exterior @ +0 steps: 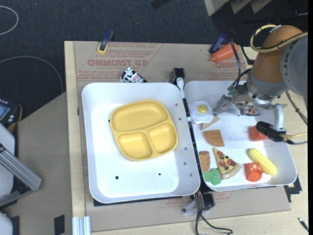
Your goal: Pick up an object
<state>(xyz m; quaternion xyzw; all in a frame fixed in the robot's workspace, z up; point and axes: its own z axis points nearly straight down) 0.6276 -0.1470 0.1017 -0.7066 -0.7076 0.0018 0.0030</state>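
The gripper (230, 101), its jaws' state impossible to tell, hangs near the right bin's (288, 155) far edge beside the fried egg (201, 110), probably light, rigid, slick plastic best pinched across its flat rim.

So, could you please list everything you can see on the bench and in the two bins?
White bins: two, side by side; left bin, right bin.
Divided plate: one, yellow, in the left bin.
Fried egg: one, white and yellow, right bin, upper left.
Bread slice: one, tan, middle of the right bin.
Pizza slice: one, right bin, lower part.
Green vegetable: one, beside the pizza.
Corn cob: one, yellow, right bin, lower right.
Red pieces: two, and, right side.
Clamps: blue-yellow, orange, bench's far edge.
Gripper: grey, over the right bin's upper part.
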